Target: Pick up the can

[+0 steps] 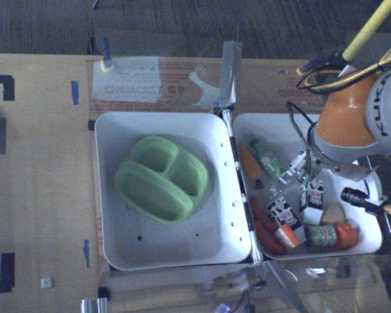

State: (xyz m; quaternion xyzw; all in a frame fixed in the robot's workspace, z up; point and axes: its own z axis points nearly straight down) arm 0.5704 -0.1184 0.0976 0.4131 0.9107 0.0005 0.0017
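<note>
The can [321, 235], with a green label and grey ends, lies on its side near the front edge of the right bin [371, 243]. A red item [347, 235] touches its right end and an orange-and-white cup [288, 235] lies to its left. My gripper [298, 169] hangs over the middle of the right bin, farther back than the can and a little left of it, with nothing seen in it. The arm's orange band [345, 119] covers the bin's back right part.
The right bin also holds a carrot [250, 163], a green bottle [268, 160], a red pepper [263, 225] and two cow-patterned cartons [281, 210] [313, 194], crowded around the can. In the left bin [117, 240] lies a green divided plate [161, 178].
</note>
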